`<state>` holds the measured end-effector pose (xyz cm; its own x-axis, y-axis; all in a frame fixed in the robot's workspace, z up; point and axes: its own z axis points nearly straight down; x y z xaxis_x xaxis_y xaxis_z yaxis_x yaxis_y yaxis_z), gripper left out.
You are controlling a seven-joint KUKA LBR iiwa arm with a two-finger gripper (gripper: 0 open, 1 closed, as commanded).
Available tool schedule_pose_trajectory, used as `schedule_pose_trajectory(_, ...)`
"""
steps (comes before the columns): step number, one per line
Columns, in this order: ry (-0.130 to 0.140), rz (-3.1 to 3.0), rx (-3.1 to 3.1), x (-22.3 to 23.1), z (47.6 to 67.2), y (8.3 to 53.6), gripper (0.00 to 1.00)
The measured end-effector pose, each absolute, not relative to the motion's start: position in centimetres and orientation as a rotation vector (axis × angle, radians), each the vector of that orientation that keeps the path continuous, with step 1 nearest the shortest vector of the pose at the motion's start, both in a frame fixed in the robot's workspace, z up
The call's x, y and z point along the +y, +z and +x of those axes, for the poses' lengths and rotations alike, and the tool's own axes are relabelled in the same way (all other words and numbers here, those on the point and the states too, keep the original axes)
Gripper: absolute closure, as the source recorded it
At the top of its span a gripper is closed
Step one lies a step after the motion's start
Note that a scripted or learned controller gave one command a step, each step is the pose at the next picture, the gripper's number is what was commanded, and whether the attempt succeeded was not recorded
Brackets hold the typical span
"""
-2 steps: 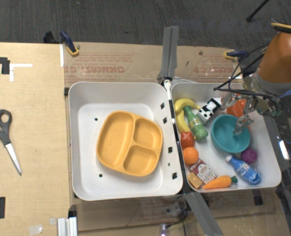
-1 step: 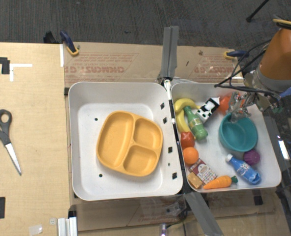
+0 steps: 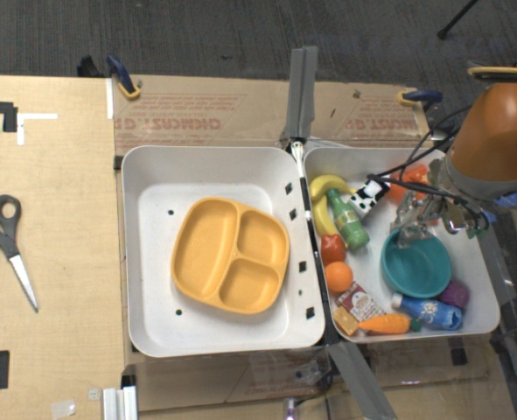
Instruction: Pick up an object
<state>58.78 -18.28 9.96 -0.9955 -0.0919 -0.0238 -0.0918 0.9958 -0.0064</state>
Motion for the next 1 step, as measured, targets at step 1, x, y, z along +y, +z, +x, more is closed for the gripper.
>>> schedule_pose_trajectory(1, -0.001, -0.142, 3.132, -18.26, 58.25, 9.34, 0.0)
